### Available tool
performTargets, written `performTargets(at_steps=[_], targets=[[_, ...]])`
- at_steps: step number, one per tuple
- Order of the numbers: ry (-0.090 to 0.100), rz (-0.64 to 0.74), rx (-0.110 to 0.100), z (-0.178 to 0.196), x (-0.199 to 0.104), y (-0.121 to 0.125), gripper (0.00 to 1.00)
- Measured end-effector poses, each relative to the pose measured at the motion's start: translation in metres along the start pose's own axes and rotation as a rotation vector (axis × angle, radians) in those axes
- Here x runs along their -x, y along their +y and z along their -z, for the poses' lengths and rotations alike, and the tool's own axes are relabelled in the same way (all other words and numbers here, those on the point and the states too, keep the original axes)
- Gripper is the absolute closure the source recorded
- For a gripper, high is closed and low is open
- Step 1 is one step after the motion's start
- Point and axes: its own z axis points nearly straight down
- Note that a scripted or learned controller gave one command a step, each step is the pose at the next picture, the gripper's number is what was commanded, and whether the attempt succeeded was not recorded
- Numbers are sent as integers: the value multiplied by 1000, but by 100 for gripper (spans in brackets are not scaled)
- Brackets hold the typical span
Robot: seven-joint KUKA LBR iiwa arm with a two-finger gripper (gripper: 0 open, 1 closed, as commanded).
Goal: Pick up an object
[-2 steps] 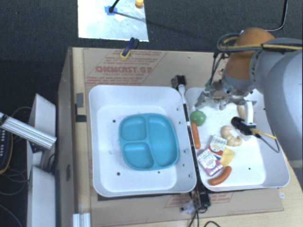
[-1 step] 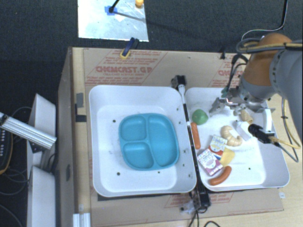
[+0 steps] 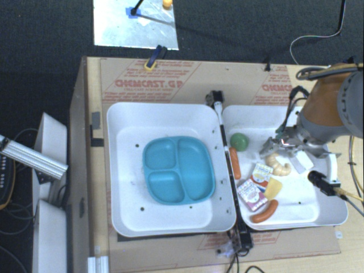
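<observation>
The tool [image 3: 277, 146] is hovering over the pale pastry [image 3: 278, 164] just below it, grip unclear; it needs lowering next.

A blue divided plate [image 3: 178, 170] lies in the left white bin [image 3: 128, 127], its three compartments facing up. Both bins rest on a brown board [image 3: 170, 81] printed with red lettering. At the board's far edge lies a small blue and yellow tool [image 3: 154, 57]. Beyond it, on the dark carpet [image 3: 45, 50], sits a shiny silver sheet [image 3: 122, 19] with a small yellow ball [image 3: 167, 3] near its far right corner. A white cable [image 3: 321, 33] loops across the carpet at upper right.
</observation>
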Motion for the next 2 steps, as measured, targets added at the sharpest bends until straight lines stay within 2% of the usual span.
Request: performTargets(at_steps=[1, 2], targets=[[1, 0, 1, -14, -14, -26, 0], [1, 1, 3, -3, -14, -25, 100]])
